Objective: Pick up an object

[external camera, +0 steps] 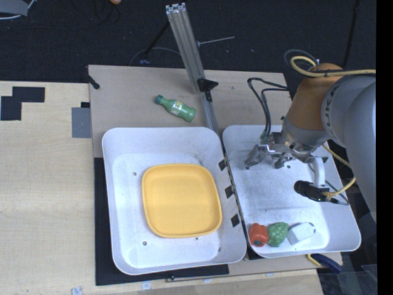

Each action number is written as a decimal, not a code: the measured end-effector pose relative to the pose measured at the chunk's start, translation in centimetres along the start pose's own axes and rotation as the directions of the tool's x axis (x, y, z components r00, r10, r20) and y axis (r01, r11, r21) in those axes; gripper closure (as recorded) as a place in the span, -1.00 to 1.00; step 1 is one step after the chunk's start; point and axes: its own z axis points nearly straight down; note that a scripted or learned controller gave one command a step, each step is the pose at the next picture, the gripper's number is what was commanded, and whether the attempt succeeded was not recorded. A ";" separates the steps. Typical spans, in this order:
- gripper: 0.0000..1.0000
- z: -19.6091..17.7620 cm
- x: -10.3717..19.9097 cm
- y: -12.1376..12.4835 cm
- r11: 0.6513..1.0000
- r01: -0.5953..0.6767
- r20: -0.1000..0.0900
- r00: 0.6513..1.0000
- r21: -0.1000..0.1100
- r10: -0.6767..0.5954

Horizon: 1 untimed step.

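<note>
My gripper [268, 159] hangs over the upper part of the right bin [276, 192], its two fingers spread apart with nothing between them. Three small objects lie together at that bin's near edge: a red pepper-like toy [258, 234], a green lumpy toy [277, 233] and a white block [301, 232]. They sit well below the gripper in the view, apart from it. A yellow square plate [181, 199] lies in the middle of the left bin [123, 165].
A green bottle [176, 108] lies on the bench behind the left bin. A slanted aluminium post [189, 47] rises behind the bins' divider. A black fitting with a yellow cable [312, 191] hangs off the arm over the right bin's right side.
</note>
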 end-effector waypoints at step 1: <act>-1.00 0.4 0.0 0.0 1.000 0.000 0.001 1.000 -0.005 0.000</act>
